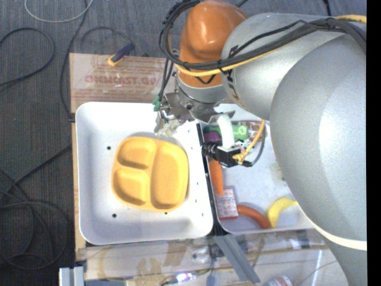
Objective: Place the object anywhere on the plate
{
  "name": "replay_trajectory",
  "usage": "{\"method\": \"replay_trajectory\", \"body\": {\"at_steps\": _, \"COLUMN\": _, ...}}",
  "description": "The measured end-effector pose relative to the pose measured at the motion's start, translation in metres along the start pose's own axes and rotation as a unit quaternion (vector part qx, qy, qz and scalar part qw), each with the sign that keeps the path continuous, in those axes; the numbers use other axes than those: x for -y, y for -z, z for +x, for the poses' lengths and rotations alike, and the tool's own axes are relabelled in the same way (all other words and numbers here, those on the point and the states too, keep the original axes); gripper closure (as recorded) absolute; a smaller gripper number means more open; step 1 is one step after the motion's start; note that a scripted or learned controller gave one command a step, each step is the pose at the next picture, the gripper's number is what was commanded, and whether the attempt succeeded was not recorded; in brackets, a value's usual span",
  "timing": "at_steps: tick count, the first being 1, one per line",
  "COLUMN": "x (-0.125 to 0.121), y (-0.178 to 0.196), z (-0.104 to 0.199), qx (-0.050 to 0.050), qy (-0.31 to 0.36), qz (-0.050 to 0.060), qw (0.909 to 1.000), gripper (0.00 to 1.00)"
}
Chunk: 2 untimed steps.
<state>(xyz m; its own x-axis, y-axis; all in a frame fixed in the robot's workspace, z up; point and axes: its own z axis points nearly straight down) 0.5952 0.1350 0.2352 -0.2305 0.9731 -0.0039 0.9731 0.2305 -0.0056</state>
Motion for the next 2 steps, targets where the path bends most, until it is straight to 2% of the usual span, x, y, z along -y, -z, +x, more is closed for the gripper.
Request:
{"method": "replay_trajectory", "body": {"at_steps": 1, "x": -0.0001, "y": 0.0002, "z": -0.0002, "qx": 0.000, "qy": 0.000, "qz": 0.000, "qw": 1.0000, "gripper": 0.00}}
{"method": "replay_trajectory", "body": {"at_steps": 2, "x": -0.0002, "y": 0.0083, "z": -0.0002, "qx": 0.002, "qy": 0.001, "qz": 0.002, "qw": 1.0000, "gripper": 1.00}}
